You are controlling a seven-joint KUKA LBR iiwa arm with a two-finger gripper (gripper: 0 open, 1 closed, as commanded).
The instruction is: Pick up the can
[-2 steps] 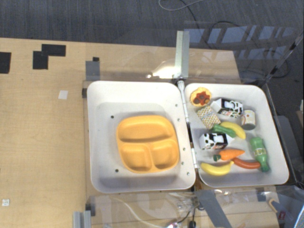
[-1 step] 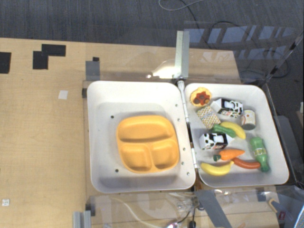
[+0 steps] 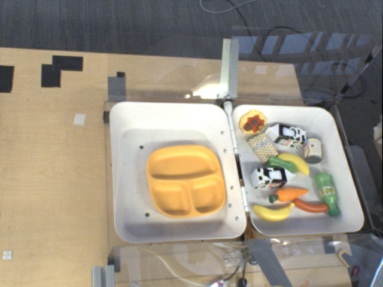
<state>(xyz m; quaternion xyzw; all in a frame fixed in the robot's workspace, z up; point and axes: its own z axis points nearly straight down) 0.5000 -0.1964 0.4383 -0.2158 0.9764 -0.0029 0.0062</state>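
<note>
Jaws state: cannot tell. Can [image 3: 312, 150] lies in the arm-side bin [image 3: 347, 166], touching the cow-print carton [image 3: 287, 136].

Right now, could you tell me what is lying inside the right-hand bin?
The right-hand bin holds the can, two cow-patterned cartons, two bananas, a carrot, a green bottle and a small pizza. Whatever lies beneath them is covered.

This is a robot lab or test cell. A wooden bench [image 3: 54, 178] carries two white bins [image 3: 122, 220] bolted side by side with metal brackets [image 3: 230, 67], while at twelve o'clock a loose cable [image 3: 251, 8] trails over grey carpet [image 3: 119, 11].
</note>
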